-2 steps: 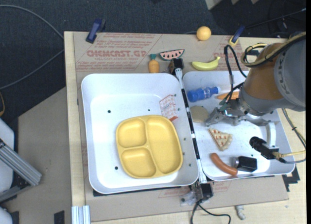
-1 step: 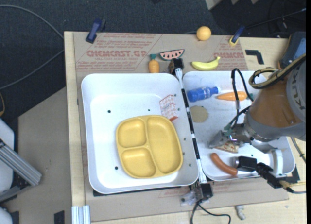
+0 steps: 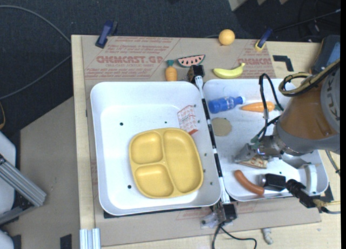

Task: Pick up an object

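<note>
The tool (image 3: 250,155) hangs low in the right bin (image 3: 216,88); grip unclear. Sausage (image 3: 248,182), bottle (image 3: 224,104) and carrot (image 3: 257,107) crowd it.

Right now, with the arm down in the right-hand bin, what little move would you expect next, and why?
Probably a short straight lift to test the grab. The gripper sits low in the right bin, right over a tan wedge-shaped item. Whether it has hold of that is unclear from this view. The hot dog lies close by, so sideways motion could knock it.
</note>
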`<state>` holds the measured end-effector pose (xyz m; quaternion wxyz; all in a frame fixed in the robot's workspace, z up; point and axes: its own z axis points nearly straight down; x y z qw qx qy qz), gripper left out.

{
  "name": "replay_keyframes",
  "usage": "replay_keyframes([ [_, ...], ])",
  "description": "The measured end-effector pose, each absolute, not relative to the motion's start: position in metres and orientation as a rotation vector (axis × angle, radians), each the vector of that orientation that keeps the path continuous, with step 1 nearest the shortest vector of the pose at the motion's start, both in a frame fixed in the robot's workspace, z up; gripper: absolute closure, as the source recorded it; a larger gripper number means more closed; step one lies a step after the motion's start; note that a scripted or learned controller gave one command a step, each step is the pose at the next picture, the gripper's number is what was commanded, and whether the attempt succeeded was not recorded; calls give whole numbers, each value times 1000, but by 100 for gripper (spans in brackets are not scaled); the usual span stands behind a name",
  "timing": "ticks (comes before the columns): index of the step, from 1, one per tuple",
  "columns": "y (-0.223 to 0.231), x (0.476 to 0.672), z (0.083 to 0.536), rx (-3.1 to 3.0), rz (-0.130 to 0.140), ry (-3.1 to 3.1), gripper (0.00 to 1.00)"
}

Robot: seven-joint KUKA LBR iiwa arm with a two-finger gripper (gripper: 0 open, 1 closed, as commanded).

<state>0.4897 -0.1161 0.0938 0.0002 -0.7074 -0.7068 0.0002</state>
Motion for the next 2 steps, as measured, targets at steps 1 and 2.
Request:
replay_keyframes([
  [1,-51,522,185,-2220,-2,-2223,100],
  [2,4,546,217,-2220,-2,-2223,100],
])
